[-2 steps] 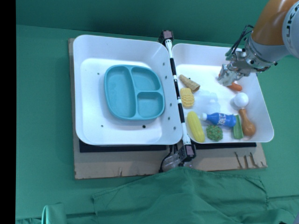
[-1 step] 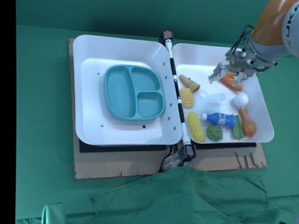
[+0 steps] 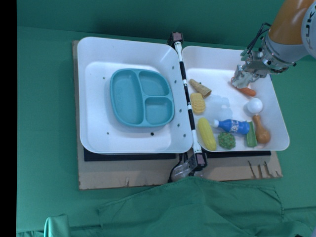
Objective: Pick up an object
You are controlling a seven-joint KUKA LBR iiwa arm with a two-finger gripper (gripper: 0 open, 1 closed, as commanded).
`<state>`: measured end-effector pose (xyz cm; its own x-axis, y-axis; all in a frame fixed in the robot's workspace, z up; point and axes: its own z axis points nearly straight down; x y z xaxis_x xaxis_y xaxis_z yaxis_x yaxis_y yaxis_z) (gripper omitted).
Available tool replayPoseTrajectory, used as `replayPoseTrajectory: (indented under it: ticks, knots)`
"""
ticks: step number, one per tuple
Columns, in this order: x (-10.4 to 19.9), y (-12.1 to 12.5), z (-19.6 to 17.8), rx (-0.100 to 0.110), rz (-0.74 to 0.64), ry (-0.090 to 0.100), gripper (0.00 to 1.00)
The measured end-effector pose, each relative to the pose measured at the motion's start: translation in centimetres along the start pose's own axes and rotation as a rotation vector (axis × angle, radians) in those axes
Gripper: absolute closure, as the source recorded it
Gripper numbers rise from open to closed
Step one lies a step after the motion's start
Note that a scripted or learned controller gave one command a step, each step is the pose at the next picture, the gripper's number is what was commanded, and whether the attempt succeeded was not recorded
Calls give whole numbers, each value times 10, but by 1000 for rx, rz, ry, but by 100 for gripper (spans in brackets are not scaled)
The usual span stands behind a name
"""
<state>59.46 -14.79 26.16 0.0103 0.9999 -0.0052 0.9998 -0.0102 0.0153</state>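
Right bin point(image 3: 276, 113), carrot point(image 3: 246, 91) just beneath tool point(image 3: 242, 79)

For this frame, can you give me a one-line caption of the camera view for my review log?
Gripper lowered over a carrot in the right bin of toy food; teal divided plate sits in the left bin.

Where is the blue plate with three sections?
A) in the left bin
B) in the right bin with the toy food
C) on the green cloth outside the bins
A: the blue plate lies by itself in the left bin, while the toy food sits in the right bin.
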Motion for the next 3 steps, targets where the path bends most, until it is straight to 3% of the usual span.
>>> replayPoseTrajectory:
  ticks: [1, 2, 3]
  knots:
    - [52, 56, 35, 8, -13, 3, 100]
    - [-25, 97, 81, 11, -3, 3, 100]
    - [26, 93, -10, 0, -13, 3, 100]
